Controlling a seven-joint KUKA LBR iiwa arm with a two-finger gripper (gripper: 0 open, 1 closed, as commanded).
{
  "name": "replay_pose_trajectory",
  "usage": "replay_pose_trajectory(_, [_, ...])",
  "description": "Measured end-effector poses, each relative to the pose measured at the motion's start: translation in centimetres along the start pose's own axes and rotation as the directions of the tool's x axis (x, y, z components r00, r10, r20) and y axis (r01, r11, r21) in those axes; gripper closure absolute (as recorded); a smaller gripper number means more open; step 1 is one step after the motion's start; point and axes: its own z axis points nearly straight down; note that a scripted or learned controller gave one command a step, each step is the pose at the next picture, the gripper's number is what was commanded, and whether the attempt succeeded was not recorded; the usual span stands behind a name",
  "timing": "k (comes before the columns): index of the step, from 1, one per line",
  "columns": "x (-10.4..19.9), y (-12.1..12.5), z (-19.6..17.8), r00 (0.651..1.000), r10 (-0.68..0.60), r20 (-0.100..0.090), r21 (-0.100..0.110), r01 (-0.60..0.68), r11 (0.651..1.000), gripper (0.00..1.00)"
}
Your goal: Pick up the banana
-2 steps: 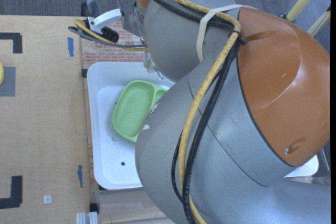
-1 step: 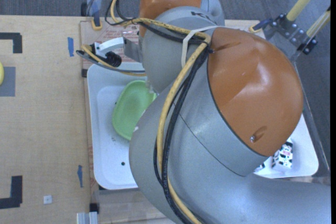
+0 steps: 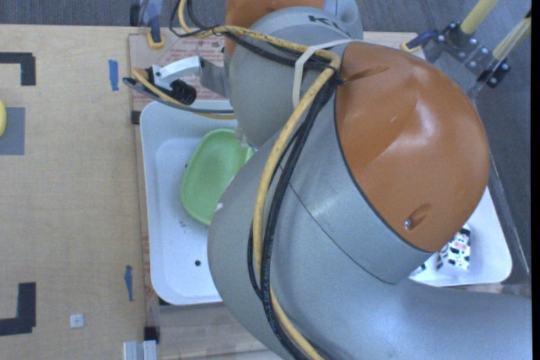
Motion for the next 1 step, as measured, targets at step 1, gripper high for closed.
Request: replay_pose_trajectory(1, [1.34,-2.46,7.22,1.000,-0.003,-0.015,0.002,0.003,1.000,1.00])
